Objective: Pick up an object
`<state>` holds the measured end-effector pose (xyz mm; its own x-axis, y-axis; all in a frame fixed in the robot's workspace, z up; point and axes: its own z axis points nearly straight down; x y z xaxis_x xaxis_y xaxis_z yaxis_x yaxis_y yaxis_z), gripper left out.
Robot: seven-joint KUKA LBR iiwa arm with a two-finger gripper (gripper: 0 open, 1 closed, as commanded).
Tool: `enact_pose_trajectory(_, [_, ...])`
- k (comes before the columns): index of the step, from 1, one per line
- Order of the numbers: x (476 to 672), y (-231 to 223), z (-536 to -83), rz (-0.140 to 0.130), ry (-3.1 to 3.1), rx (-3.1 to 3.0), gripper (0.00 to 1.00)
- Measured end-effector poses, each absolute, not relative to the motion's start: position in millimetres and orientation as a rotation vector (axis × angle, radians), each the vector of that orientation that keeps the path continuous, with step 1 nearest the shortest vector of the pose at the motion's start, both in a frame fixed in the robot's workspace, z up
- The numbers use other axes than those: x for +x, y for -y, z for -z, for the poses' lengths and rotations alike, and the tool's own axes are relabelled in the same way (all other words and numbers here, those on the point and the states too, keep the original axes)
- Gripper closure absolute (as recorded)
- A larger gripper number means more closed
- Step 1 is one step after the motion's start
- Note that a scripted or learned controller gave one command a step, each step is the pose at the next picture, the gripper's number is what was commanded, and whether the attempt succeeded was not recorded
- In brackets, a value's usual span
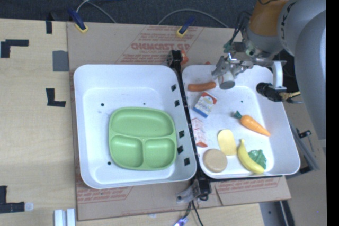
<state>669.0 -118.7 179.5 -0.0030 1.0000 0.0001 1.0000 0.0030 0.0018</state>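
Note:
The right bin (286, 169) holds a sausage (202, 86) at its back left, a small white, blue and red carton (204, 104), a red-and-white packet (198, 132), a carrot (253, 124), a pale yellow piece (226, 142), a banana (248, 157), a green leafy piece (258, 157) and a round tan cookie (215, 160). My gripper (226, 75) hangs over the bin's back edge, just right of the sausage and apart from it. Nothing shows between its fingers.
The left bin (85, 82) holds a green three-compartment plate (142, 137). Black clips run along the divider between the bins. The grey arm with its orange band (273, 5) fills the upper right. Cardboard underlies both bins.

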Motion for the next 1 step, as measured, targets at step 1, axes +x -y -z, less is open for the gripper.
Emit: enact_pose_trajectory(1, [626.1, 32.5, -208.1, -0.001, -2.226, 2.219, 1.0])
